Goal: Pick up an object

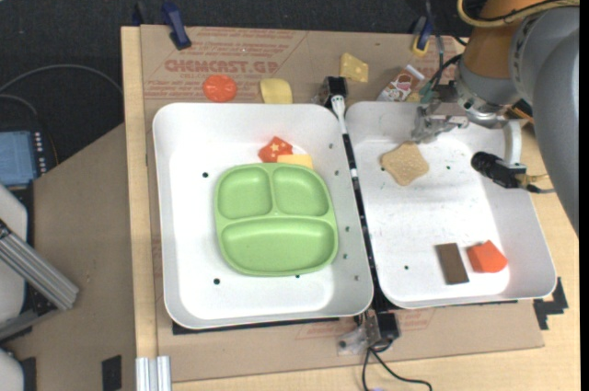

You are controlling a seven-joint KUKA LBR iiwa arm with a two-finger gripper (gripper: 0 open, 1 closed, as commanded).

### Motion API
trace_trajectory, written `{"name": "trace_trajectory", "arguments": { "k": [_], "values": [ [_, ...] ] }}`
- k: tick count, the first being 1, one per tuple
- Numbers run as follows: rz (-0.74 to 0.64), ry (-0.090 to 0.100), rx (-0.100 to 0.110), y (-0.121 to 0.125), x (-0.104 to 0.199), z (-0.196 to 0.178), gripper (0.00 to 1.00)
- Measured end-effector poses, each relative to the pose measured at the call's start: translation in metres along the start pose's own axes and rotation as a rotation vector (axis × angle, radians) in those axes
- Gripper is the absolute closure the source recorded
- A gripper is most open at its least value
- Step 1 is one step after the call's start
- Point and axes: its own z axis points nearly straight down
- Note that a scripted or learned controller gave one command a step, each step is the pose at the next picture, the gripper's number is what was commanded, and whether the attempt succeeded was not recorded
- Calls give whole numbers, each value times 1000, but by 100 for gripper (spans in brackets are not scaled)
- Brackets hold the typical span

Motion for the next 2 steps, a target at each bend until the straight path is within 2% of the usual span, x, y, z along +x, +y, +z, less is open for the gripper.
{"name": "trace_trajectory", "arguments": {
  "k": [1, 2],
  "values": [
    [0, 1, 2, 0, 1, 1, 0],
    [7, 6, 12, -74, -21, -56, 0]
  ]
}}
